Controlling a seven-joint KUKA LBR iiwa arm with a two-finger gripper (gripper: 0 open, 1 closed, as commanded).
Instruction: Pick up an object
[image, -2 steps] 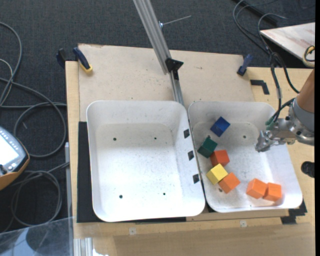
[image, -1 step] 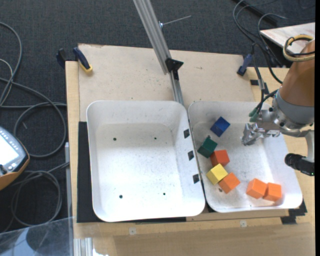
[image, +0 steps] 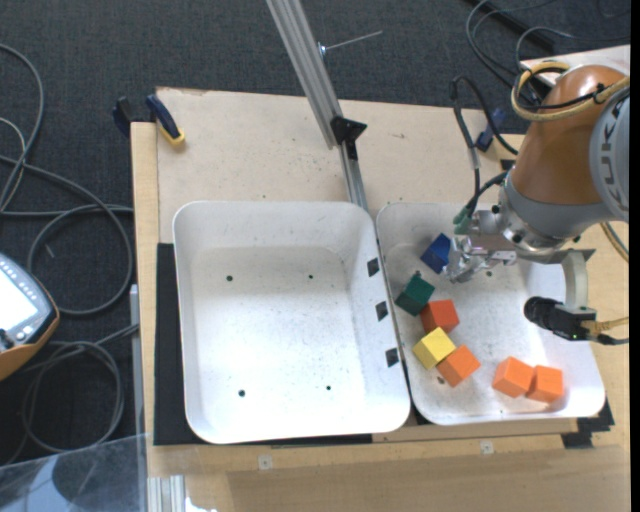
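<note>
The right bin (image: 500, 300) holds several small blocks. A blue block (image: 436, 252) lies at its upper left, and my gripper (image: 468, 260) is low in the bin just to the right of it, touching or nearly touching it. Below them sit a green block (image: 414, 295), a red-orange block (image: 439, 316), a yellow block (image: 435, 347) and an orange block (image: 458, 366). Two more orange blocks (image: 530, 380) lie side by side near the bin's front right. The arm's wrist hides the bin's upper right part.
The left bin (image: 280, 320) stands beside the right one, divided from it by a rim with black clips (image: 382, 310). A metal pole (image: 320, 90) slants across the bench behind the bins. Cables (image: 480, 130) trail at the bench's back right.
</note>
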